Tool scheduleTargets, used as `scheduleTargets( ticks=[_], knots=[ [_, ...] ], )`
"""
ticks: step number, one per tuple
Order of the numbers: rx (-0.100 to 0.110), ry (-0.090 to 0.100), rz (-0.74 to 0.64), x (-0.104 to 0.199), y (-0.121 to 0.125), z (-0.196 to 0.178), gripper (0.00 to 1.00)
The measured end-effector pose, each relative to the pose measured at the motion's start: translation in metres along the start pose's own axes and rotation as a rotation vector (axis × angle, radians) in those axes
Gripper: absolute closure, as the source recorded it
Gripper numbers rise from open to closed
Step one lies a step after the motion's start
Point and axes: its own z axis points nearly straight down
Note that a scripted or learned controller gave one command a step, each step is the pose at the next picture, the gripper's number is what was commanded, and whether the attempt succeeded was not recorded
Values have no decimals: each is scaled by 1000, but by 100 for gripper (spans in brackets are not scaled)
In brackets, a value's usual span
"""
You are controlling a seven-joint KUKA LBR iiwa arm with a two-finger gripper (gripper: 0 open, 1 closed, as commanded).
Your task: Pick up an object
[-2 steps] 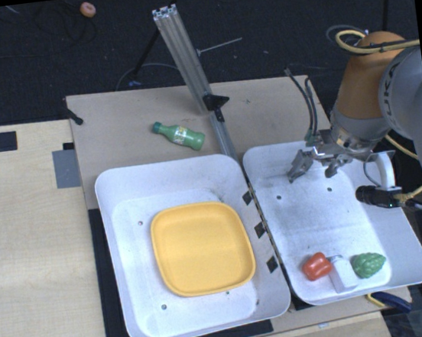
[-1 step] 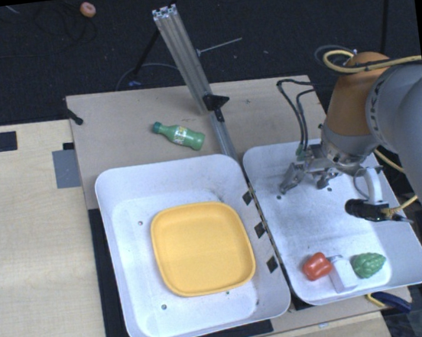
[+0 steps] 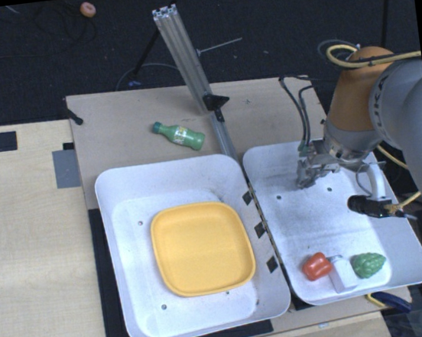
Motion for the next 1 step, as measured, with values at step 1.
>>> scheduleTargets(
  ticks=[1],
  knots=[
    [-3,-1,2,-1,-8,-48,100]
  ],
)
